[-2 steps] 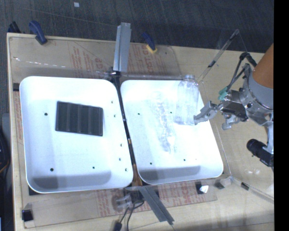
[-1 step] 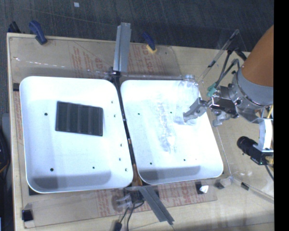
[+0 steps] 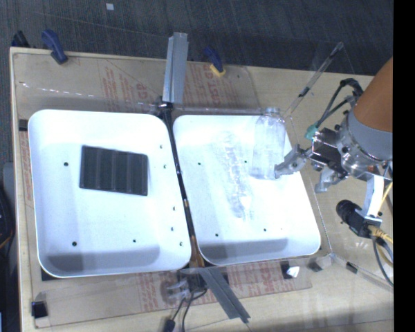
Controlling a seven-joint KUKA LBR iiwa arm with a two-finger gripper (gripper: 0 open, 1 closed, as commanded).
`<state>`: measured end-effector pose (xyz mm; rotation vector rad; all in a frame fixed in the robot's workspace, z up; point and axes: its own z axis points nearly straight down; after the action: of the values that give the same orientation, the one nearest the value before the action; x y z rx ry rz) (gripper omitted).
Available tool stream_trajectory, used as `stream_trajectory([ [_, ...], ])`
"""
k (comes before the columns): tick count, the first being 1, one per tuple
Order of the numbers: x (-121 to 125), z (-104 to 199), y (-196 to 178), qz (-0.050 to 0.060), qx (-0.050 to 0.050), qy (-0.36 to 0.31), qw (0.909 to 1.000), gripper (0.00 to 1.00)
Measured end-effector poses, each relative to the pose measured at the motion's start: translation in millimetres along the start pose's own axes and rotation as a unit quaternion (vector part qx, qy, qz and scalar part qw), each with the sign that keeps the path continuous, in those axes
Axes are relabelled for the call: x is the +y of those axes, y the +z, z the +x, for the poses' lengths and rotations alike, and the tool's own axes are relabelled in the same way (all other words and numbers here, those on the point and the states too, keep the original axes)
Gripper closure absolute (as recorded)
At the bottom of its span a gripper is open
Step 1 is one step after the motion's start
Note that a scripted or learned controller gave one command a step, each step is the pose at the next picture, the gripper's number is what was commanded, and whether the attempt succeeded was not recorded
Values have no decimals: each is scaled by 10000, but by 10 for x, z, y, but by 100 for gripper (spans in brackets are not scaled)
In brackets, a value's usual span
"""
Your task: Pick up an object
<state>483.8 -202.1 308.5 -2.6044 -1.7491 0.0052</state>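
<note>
While looking down on the bench, found the gripper (image 3: 289, 164) reaching in over the right wall of the right bin (image 3: 311, 244), its tip close against the lower right side of a clear plastic bottle (image 3: 268, 146). Could not tell whether open or closed, nor whether touching the bottle or merely just beside it. Noted the bottle lying in that bin's far right corner, cap end toward the far rim, body roughly parallel to the right wall. Saw a second clear, crinkled item (image 3: 235, 178) stretched along the middle of the same bin, near the bottle; too glassy to name. Found a dark ribbed pad (image 3: 114, 171) lying flat in the left bin (image 3: 48, 254), toward its far left, well apart from the gripper. Spotted two blue clamps (image 3: 55, 47) on the bench's far edge and a grey metal bar (image 3: 175, 68) at the far end of the seam between the bins. Noted the orange band (image 3: 380, 95) above the grey wrist (image 3: 363, 144).
</note>
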Motion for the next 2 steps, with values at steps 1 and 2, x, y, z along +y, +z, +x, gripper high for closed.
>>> stream_trajectory([
  [1,-54,-43,-363,-33,-3,-170,9999,0],
  [2,-68,10,-271,-20,3,-554,9985,0],
])
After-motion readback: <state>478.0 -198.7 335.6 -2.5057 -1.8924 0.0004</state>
